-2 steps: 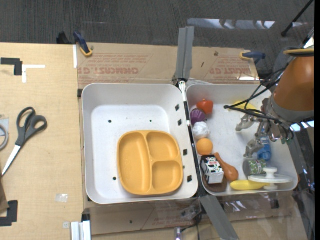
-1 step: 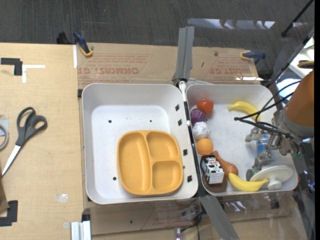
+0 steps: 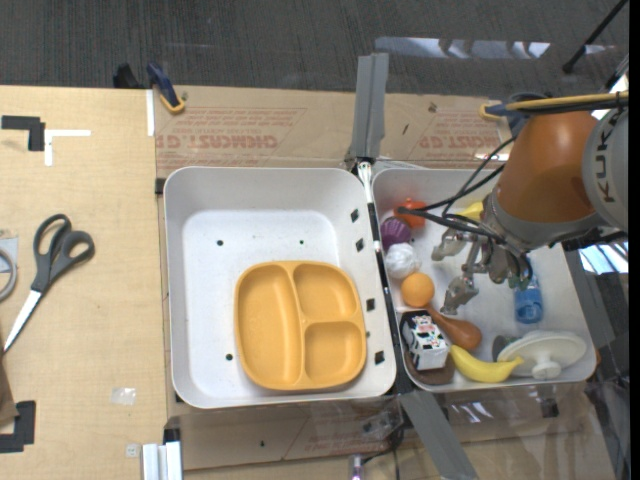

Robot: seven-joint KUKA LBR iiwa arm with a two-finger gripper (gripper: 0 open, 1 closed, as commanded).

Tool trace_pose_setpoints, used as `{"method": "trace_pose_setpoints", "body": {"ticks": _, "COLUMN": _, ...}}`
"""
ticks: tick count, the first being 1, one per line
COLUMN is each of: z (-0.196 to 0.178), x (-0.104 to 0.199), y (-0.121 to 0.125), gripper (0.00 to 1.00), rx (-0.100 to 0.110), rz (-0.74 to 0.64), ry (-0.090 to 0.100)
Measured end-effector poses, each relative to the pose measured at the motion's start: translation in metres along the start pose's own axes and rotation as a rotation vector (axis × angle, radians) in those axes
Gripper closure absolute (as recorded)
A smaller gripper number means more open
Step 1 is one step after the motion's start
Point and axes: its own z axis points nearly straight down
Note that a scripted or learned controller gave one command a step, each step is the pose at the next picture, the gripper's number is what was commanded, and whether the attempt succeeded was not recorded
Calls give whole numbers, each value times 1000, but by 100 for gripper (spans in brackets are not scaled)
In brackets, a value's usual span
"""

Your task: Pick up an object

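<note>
Here the end effector (image 3: pixel 478 273) hangs open above the orange (image 3: pixel 417 289), firm, smooth, light; grip across its middle.

right bin (image 3: pixel 585 313): far wall mostly hidden behind the arm (image 3: pixel 545 173)
red thing (image 3: pixel 411 209): half covered, can't tell what (toy maybe)
blue bottle (image 3: pixel 528 303): top tucked under the wrist
arm: cut off at right edge
round thing (image 3: pixel 6 268): clipped by left edge
</note>
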Motion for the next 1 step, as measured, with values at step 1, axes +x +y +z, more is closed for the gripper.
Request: {"method": "trace_pose_setpoints", "body": {"ticks": 1, "z": -60, "x": -90, "y": -73, "gripper": 0, "rx": 2, "rz": -32, "ry": -4}}
